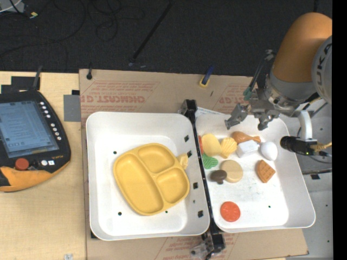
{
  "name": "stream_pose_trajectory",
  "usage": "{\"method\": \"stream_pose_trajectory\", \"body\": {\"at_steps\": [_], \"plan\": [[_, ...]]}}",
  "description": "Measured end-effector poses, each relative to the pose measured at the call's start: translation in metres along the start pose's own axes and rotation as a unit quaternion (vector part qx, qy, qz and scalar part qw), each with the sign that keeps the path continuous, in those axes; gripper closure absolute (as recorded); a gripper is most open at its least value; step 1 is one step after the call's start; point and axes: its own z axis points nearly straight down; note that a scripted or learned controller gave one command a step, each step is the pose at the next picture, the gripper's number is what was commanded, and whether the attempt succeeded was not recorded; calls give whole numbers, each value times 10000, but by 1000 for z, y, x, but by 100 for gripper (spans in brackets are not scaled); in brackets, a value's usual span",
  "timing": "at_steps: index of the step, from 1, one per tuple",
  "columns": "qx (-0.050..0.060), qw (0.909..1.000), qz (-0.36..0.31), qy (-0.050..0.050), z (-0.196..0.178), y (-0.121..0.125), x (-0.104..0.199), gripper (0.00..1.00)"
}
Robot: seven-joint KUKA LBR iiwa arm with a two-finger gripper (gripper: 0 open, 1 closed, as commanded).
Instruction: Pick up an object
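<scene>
At the far left of the frame lies a control pendant (30, 140), and the left bin (100, 129) holds a yellow divided plate (150, 177). Right of centre, the right bin (295, 205) holds toy foods: a red disc (230, 211), a tan round (233, 170), a white egg (268, 150). Above them at upper right, the gripper (250, 119) hangs spread and empty.

Even overhead light, soft shadows, slight blur.
</scene>
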Motion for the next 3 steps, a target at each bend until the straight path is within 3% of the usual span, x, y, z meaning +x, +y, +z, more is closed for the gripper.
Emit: {"method": "stream_pose_trajectory", "body": {"at_steps": [1, 3], "plan": [[-66, 10000, -9, -7, -7, 2, 0, 0], [-36, 10000, -11, 0, 103, -2, 5, 0]]}}
